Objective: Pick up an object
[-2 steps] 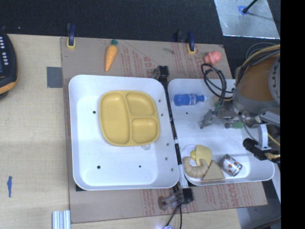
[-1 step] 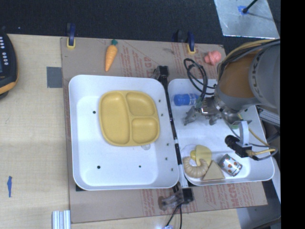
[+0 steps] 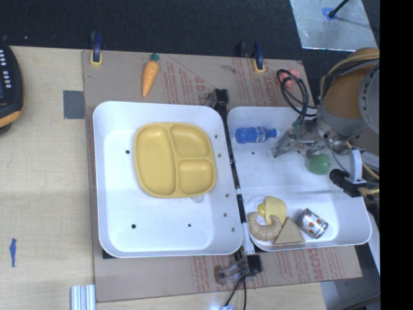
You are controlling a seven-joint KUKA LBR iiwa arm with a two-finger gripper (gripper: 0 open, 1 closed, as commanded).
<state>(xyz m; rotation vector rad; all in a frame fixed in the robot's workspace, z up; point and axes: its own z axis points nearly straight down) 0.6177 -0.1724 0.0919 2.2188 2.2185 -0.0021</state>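
Green and probably soft, the small round object (image 3: pixel 318 165) is best pinched across its middle by the tool (image 3: pixel 298 145), seen spread open just beside it.

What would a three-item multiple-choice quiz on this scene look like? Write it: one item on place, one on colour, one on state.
1. Where does the yellow divided plate lie?
A. left bin
B. right bin
C. bare bench

2. What colour is the bottle in the right bin?
A. red
B. blue
C. black

3. How does the bottle rest?
A. upright
B. on its side
C. stacked on the plate

Answers:
1 A, it lies in the left bin.
2 B, its body is blue.
3 B, it lies lengthwise on the bin floor, left of the gripper.
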